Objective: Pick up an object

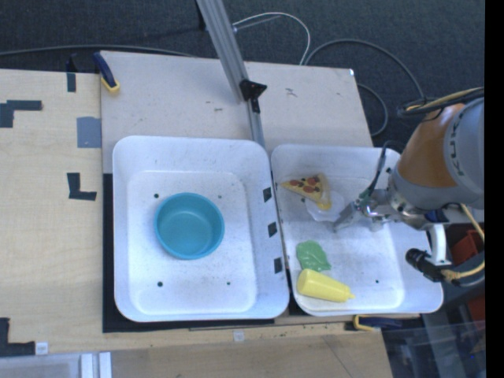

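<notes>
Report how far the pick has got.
Done: the gripper is down inside the right white bin. In hand: nothing visibly between its fingers. Left: the grasp and lift; the toy pizza slice, green leafy toy and yellow corn-shaped toy all lie on the bin floor.

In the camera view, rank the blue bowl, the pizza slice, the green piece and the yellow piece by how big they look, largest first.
1. blue bowl, clearly largest.
2. yellow piece.
3. pizza slice, close to the yellow piece, so this order is unsure.
4. green piece, smallest.
</notes>
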Available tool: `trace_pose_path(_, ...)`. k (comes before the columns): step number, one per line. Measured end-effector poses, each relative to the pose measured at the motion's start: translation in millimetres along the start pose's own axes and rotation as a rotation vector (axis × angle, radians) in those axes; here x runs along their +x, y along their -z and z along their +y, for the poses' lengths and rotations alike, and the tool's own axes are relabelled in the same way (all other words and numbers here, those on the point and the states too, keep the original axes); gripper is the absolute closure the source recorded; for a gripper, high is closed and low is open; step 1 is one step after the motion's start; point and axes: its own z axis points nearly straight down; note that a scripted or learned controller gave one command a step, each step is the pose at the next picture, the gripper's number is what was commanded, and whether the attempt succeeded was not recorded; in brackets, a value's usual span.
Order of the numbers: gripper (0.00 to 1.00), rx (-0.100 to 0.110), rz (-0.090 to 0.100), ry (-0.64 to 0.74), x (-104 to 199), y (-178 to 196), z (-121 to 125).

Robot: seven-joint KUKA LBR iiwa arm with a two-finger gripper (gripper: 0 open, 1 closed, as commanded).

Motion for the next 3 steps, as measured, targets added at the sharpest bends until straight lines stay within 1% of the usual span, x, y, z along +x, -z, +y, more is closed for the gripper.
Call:
trace_pose_path(1, 1.0, 0.0, 0.002, 0.001, 0.8, 10.8, 0.2)
trace_pose_path(2, 1.0, -0.002, 0.001, -0.001, -4.7, 54.5, 2.7)
trace_pose_path(3, 1.0, -0.003, 0.001, 0.0, 1.4, 98.8, 1.6)
